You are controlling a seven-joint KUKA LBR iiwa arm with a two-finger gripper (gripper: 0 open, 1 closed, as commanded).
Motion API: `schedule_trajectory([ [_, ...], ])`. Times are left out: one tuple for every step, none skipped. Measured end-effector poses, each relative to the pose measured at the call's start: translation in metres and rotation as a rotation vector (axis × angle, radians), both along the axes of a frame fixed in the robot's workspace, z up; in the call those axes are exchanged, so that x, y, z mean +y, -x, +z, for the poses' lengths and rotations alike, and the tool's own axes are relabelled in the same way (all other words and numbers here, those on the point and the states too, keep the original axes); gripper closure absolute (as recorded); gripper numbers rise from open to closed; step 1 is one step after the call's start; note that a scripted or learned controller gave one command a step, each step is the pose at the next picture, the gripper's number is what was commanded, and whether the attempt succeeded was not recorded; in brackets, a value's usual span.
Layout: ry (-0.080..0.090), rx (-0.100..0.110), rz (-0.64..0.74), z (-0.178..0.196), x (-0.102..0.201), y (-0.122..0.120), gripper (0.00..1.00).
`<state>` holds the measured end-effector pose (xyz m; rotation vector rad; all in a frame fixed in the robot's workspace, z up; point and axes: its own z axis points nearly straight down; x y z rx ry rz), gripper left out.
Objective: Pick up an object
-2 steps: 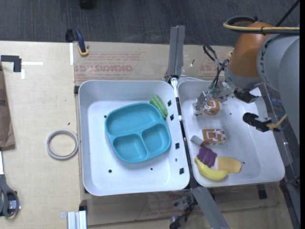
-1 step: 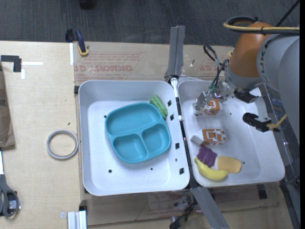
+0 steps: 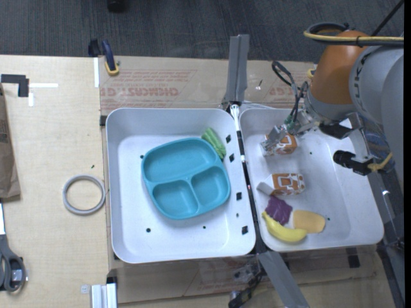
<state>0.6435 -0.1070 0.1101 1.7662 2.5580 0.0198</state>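
My gripper [image 3: 277,141] is low in the back of the right bin [image 3: 359,217], reaching in from the grey and orange arm [image 3: 340,69]. It is right against a small orange and white object [image 3: 288,145]; whether that object is gripped I cannot make out. Further forward in this bin lie an orange and white carton [image 3: 288,183], a purple piece [image 3: 278,208], a banana [image 3: 284,232] and a yellow-orange slice [image 3: 310,221]. The left bin [image 3: 125,223] holds a teal divided plate [image 3: 186,178] with a green item [image 3: 215,142] at its far right corner.
A grey ring [image 3: 84,194] lies on the wooden bench left of the bins, with scissors [image 3: 9,271] near the front left edge. A grey post [image 3: 237,69] rises behind the seam between the bins. Black cables [image 3: 350,160] hang beside the wrist.
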Motion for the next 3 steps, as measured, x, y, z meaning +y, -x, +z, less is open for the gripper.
schedule_trajectory([
  [0.007,-0.006,0.128,0.001,0.004,0.012,0.0],
  [0.003,-0.006,0.102,-0.001,0.006,0.077,0.0],
  [-0.006,0.033,0.065,0.082,0.016,0.061,0.0],
])
